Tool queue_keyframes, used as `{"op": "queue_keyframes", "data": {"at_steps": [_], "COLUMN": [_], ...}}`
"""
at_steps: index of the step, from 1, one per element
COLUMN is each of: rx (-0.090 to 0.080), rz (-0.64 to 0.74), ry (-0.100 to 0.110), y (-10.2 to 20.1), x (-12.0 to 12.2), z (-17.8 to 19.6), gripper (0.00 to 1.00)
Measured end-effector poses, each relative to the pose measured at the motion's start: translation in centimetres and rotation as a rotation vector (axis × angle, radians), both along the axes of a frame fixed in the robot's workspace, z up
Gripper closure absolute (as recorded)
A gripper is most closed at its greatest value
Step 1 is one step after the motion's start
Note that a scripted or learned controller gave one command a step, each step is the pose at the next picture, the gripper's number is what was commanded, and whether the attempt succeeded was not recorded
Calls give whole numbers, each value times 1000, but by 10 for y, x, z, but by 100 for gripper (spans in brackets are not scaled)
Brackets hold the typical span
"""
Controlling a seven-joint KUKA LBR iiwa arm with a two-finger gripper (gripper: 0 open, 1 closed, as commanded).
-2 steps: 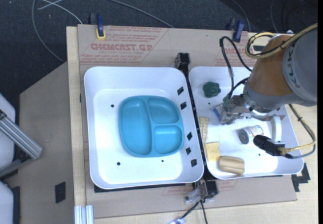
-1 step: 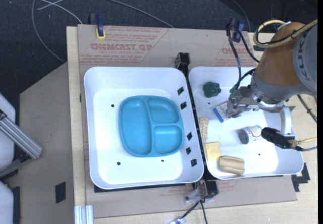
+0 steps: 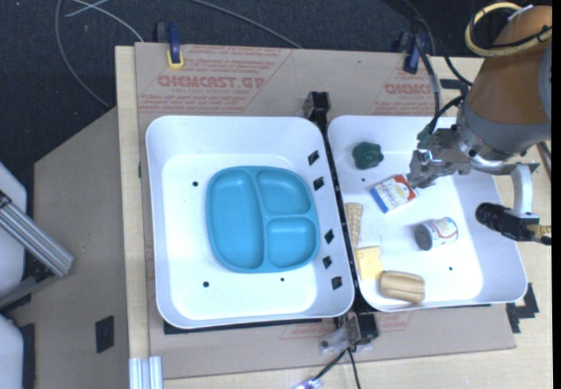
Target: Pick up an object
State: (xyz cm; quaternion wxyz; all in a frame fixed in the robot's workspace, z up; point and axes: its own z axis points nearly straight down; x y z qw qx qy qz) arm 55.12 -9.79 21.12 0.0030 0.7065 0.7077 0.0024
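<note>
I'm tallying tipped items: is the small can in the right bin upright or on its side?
On its side. The can lies lengthwise on the right bin's floor, its dark round end facing left, its label along the top.

Dark carpet floor [image 3: 70,63], loose cables [image 3: 88,6], cardboard-topped bench [image 3: 219,72]

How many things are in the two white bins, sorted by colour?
Blue: 1, the divided plate
Green: 1, the small lump
Blue, red and white: 1, the packet
Grey and white: 1, the little can
Tan or yellow: 3, the cracker strip, the wedge, the bread roll
Total: 7
</note>
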Motion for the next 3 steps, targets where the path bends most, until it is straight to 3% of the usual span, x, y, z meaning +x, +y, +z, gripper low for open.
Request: {"op": "queue_keyframes", "data": {"at_steps": [1, 3], "rx": [0, 3], "rz": [0, 4], "ry": [0, 6], "y": [0, 100], "x": [2, 18], "z": [52, 51], "gripper": [100, 100]}}
